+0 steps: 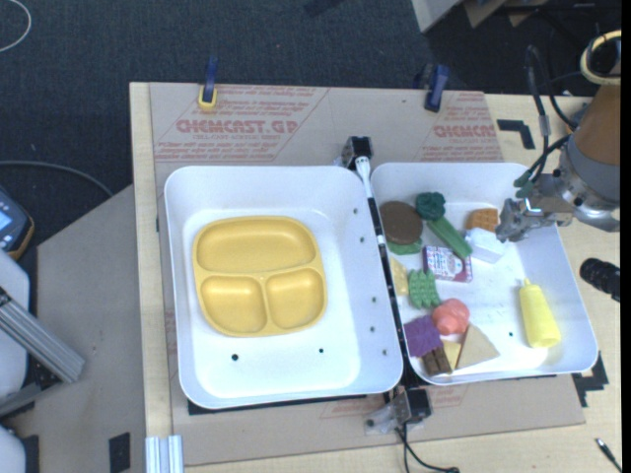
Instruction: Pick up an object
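Two bins on my desk (296, 116) | left bin (187, 264): yellow divided tray (260, 286) | right bin (567, 274): toy food, yellow bottle (538, 313) | gripper (515, 223) over right bin's far edge, fingers unreadable

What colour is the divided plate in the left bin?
Yellow. The divided plate has three compartments, seen clearly in the camera view.

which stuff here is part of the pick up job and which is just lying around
Part of the job:
- gripper
- small white block just below it
- the other toys in the right white bin: yellow squeeze bottle, brown round patty, green lego-like brick

Just lying about:
- yellow three-section plate in the left white bin
- blue clamps
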Tool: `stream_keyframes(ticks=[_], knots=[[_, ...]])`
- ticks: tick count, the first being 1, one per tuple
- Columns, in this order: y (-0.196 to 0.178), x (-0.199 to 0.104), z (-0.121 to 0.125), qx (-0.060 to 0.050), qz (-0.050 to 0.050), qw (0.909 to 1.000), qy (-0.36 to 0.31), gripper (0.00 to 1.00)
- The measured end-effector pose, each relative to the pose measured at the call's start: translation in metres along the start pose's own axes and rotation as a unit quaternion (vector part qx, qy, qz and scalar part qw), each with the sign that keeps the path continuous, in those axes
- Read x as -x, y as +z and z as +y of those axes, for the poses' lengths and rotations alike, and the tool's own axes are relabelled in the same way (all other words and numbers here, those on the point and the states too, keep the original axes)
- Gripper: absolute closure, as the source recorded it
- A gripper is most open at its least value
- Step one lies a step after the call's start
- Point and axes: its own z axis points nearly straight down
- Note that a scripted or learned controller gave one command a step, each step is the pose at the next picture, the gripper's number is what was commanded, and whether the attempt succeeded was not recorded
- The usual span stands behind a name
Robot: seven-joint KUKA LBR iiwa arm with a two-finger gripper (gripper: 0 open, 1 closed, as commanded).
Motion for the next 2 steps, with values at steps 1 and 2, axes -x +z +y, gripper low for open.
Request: stream_keyframes(ticks=[1, 2], knots=[[0.01, -0.05, 0.011, -0.003, 0.002, 1.0, -0.002, 1.0], [0.017, -0.103, 0.023, -0.002, 0.002, 1.0, -0.003, 1.0]])
